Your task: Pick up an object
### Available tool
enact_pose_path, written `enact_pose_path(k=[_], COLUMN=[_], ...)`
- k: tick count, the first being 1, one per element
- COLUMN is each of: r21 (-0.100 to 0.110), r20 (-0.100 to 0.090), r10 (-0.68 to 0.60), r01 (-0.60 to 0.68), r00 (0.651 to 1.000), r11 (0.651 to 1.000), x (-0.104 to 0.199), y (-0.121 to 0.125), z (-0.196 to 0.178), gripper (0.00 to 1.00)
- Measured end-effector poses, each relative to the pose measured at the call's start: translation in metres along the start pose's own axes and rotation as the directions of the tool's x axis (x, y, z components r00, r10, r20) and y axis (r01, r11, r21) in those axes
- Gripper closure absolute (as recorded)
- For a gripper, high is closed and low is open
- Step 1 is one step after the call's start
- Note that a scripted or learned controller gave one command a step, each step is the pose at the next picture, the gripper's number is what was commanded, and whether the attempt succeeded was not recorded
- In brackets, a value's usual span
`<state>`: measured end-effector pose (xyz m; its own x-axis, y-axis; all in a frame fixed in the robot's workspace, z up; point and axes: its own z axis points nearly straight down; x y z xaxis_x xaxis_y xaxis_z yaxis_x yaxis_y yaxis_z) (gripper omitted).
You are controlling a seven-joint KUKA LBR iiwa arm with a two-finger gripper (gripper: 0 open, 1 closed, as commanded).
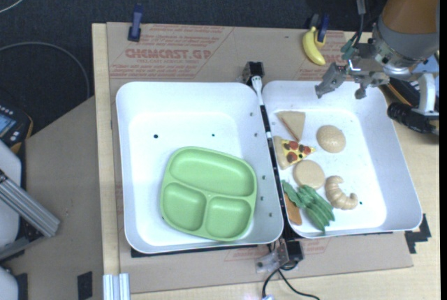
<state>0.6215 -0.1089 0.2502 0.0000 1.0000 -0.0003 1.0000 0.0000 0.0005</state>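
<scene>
A: Where is the gripper (pixel 343 81) relative to the right bin (pixel 399 180)?

B: It hangs over that bin's far edge, at the end of a grey arm with an orange band, reaching in from the right. Its two dark fingers are spread apart, with nothing between them

A: And what could it pick up?

B: Toy food lies in the right bin, all nearer the camera than the gripper. The closest pieces are a tan bread wedge (pixel 292 124), just inside the bin's left wall, and a smooth rounded bread roll (pixel 331 138) toward the bin's middle. The roll sits almost straight below the open fingers, so a short drop toward the camera would likely reach it

A: Anything further in?

B: Yes. Below the wedge is a pizza slice (pixel 294 150) with red dots, then a flat round cookie (pixel 309 173), a curved croissant (pixel 341 192) and a bundle of green beans (pixel 312 203) whose long axis runs diagonally toward the bin's near corner. All look like glossy moulded plastic

A: What lies outside that bin?

B: A yellow banana (pixel 313 46) rests on the cardboard beyond the bin's far edge, left of the gripper. The left bin (pixel 137 117) holds a pale green divided plate (pixel 208 192) with three compartments
</scene>
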Motion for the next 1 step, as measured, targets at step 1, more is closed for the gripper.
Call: enact_pose_path(k=[1], r21=[-0.020], r20=[0.001], r10=[-0.004], r01=[0.004], r00=[1.000], r11=[1.000], x=[0.0304], y=[-0.0348], z=[-0.1729], gripper=[0.00])
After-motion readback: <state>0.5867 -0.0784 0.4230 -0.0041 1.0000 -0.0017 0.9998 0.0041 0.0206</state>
